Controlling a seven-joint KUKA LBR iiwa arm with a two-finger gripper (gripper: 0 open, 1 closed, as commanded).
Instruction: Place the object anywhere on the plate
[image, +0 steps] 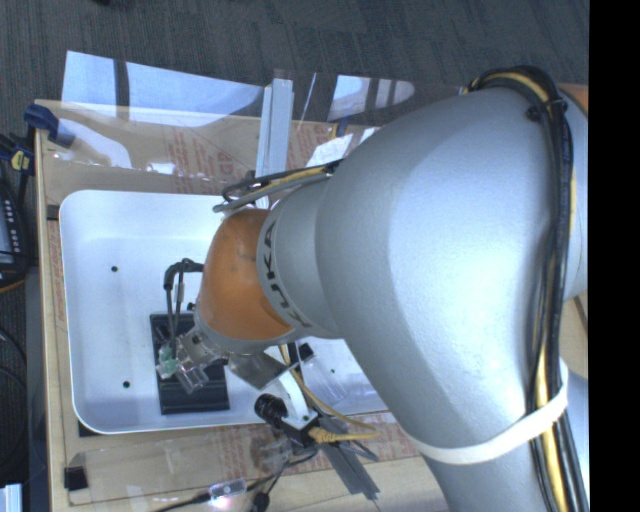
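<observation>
The arm (420, 260) hangs low over the left bin (100, 300). Its gripper (190, 365) sits above a dark block (195, 395). Whether anything is held cannot be told.

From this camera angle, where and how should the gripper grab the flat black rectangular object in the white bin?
Grip the flat black rectangular object across its narrow width, coming straight down: it lies flat on the white bin floor, long sides exposed. The gripper hovers over it.
</observation>
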